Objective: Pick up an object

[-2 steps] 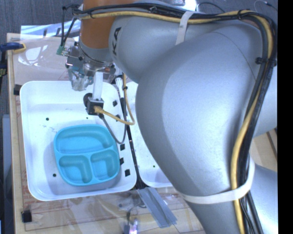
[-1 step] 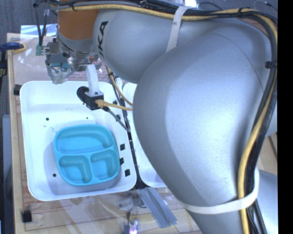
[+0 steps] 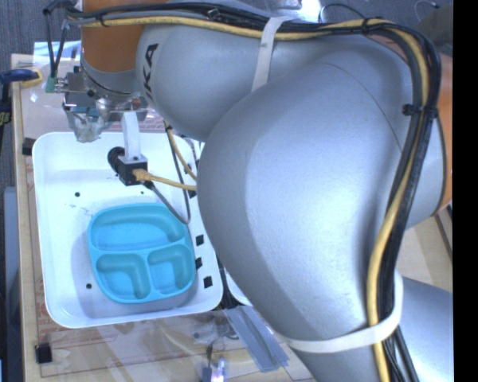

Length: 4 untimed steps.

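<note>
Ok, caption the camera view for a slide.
Grey arm's tool at white bin's far rim; blue divided tray inside.

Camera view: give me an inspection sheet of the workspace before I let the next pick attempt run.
Surface: white bin on the bench, a few small dark specks on its floor; the second bin is hidden by the arm.
Job's things: blue divided tray lying flat in the bin's near half, three compartments, nothing seen in them.
Clutter: nothing seen.
Grippers: gripper sits over the bin's far-left rim, away from the tray; the state of its jaws cannot be told.
Cables: black and yellow cable bundle strapped along the arm; a thin yellow lead runs to a small black fitting above the bin.
Surroundings: grey carpet beyond the bench; blue clamp at the bench's far-left edge.
</note>
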Tool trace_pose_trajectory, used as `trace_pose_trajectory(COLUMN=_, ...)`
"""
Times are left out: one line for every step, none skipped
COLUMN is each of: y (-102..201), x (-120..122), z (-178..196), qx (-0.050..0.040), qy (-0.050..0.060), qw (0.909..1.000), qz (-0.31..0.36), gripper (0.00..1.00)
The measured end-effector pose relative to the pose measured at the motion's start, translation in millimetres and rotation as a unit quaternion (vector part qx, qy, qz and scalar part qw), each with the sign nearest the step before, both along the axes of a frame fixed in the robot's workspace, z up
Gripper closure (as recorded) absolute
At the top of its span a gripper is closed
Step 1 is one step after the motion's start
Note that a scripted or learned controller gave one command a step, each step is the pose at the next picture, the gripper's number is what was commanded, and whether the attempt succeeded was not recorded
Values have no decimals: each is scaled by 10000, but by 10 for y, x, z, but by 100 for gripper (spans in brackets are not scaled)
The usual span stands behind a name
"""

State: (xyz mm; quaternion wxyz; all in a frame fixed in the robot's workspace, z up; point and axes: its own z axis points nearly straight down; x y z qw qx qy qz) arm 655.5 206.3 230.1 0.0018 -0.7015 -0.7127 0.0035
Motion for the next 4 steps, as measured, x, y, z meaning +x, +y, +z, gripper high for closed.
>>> trace_pose_trajectory(y=-177, x=-682, z=115, qx=1, qy=-11, qw=10000, qz=50, gripper=100)
trace_pose_trajectory(y=1, x=-2, z=32, qx=0, qy=-9, qw=9998, qz=209, gripper=100)
trace_pose_trajectory(y=-247, x=-6, z=32, qx=-8, qy=9, qw=9982, qz=-595, gripper=100)
trace_pose_trajectory(y=113, x=-893, z=678, qx=0, qy=-10, qw=9999, qz=128, gripper=100)
